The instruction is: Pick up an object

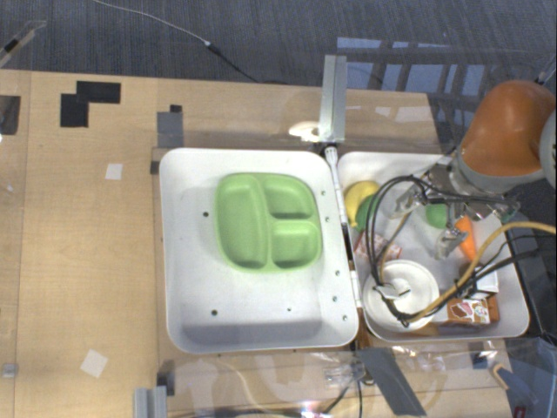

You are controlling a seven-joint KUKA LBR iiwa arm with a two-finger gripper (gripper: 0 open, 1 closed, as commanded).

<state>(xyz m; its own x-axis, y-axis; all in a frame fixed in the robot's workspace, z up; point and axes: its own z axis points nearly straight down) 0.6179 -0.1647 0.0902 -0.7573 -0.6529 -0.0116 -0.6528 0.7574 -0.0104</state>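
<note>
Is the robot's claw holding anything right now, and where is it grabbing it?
It cannot be told. The gripper is low in the right bin, but cables and the arm hide it.

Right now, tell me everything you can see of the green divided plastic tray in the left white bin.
The green divided plastic tray looks like smooth matte plastic, a rounded rectangle with three compartments: one long one on its left and two smaller ones on its right. It lies flat, open side up, slightly turned, on the floor of the left white bin, toward the far side. Its compartments hold nothing, and only the bin floor touches it.
</note>
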